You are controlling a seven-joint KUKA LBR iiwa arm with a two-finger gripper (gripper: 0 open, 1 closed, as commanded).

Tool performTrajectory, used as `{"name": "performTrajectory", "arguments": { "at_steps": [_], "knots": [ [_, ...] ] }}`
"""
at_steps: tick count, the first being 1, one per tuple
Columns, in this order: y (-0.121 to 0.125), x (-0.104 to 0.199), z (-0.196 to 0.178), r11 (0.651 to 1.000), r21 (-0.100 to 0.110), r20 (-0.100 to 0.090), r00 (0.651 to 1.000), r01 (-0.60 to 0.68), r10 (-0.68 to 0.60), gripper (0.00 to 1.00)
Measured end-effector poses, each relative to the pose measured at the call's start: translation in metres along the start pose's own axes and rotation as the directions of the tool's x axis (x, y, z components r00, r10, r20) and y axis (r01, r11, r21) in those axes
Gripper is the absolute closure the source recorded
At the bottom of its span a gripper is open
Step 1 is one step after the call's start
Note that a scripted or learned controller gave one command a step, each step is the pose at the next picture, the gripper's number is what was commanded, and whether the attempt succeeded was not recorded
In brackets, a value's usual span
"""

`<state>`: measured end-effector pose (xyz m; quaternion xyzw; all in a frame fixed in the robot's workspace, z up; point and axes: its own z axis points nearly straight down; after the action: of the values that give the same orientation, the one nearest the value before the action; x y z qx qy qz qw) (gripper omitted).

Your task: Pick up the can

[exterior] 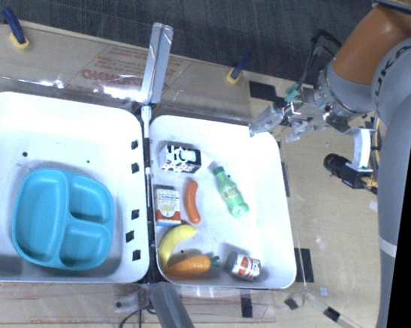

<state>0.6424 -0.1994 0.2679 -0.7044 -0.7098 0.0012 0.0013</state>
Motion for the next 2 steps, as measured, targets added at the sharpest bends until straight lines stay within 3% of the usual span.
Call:
{"name": "performTrajectory", "arguments": {
  "at_steps": [1,2],
  "knots": [
    [-0.083,0.035,0.086,0.954,0.004,0.0,0.954,-0.3,0.3,0.0],
    [-0.132,0.01,0.178,0.927,0.002,-0.001,0.927,-0.375,0.375,0.0]
  ]
}}
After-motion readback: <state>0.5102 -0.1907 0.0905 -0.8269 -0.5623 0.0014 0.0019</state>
